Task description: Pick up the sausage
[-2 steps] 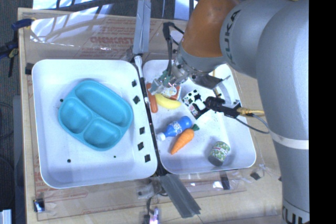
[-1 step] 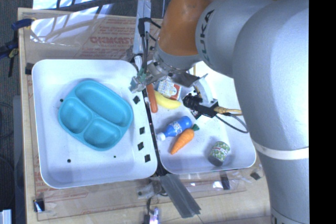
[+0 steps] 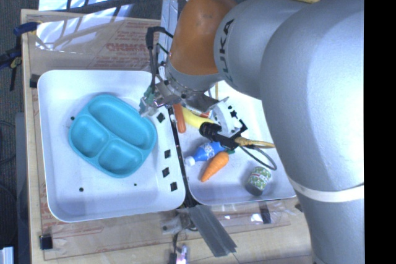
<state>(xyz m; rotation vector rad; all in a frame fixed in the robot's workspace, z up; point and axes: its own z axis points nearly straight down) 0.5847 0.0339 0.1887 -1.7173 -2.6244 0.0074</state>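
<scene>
The sausage (image 3: pixel 180 119), a slim orange-red stick, lies at the left edge of the right bin (image 3: pixel 272 195), close to the divider between the bins. Its upper end is hidden under the arm's wrist. My gripper (image 3: pixel 150 104) hangs just left of the sausage, above the divider and the right rim of the blue plate (image 3: pixel 111 136). The big grey arm with its orange band (image 3: pixel 198 34) covers most of the right bin.
A blue divided plate fills the middle of the left bin (image 3: pixel 55 195). In the right bin lie a yellow piece (image 3: pixel 193 121), a blue bottle (image 3: pixel 205 151), a carrot (image 3: pixel 215 166) and a small greenish can (image 3: pixel 258 179).
</scene>
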